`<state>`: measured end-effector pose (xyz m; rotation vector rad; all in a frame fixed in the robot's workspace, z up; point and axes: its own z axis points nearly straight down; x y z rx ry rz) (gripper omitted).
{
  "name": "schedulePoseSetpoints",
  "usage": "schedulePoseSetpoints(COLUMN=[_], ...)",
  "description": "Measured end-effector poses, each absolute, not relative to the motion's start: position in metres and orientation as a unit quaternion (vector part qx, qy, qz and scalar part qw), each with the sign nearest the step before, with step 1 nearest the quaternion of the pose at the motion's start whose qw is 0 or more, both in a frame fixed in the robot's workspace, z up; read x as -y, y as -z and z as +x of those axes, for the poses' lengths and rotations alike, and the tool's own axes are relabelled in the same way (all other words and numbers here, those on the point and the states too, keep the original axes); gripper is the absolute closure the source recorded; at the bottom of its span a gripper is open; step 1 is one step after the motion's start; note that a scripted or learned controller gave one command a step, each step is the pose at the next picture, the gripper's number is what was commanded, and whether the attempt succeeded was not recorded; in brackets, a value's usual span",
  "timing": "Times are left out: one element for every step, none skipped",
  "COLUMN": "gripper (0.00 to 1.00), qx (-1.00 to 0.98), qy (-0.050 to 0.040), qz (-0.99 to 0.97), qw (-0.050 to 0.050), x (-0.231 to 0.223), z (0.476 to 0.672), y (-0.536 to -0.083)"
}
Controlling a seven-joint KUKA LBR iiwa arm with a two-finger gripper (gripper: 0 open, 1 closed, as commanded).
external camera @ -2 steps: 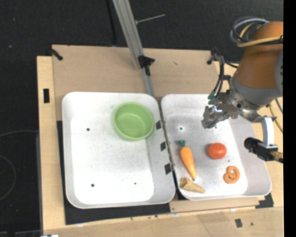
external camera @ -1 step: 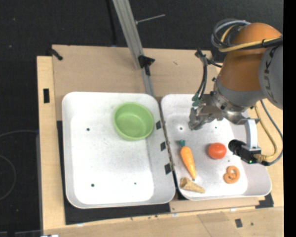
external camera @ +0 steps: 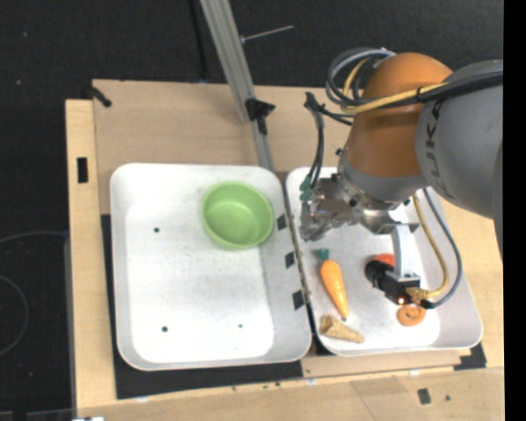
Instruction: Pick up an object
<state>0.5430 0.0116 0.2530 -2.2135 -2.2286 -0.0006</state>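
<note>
Camera view, from above at a slant: a pale worktop [external camera: 158, 121] carrying two white bins side by side. In the left bin [external camera: 158, 323], a green bowl [external camera: 238, 216], upright, near the far right corner, well apart from everything else. Over the right bin [external camera: 456, 323], the grey arm [external camera: 394, 130] with its orange band, reaching in from the right. Tool [external camera: 314, 224] low over the far left part of the right bin, just beside the wall next to the left bin. Cannot tell how wide open, and nothing seen in its hold. Just nearer the camera than the tool, a carrot [external camera: 335, 288], lying flat, thick end toward the tool, tip toward the near edge. Close to that tip, a tan wedge [external camera: 340, 329] by the near left corner. Further right, an orange disc [external camera: 411, 315] flat on the bin floor, apart from carrot and wedge. From the top, a grey rail [external camera: 232, 51] slanting down toward the gap between the bins.
</note>
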Motion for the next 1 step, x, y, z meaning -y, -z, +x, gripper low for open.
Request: schedulePoseSetpoints(gripper=[1.0], qx=[0.71], qy=[0.0004], qz=[-0.704], qw=[0.001], x=[-0.0665], z=[0.5301], y=[-0.2488])
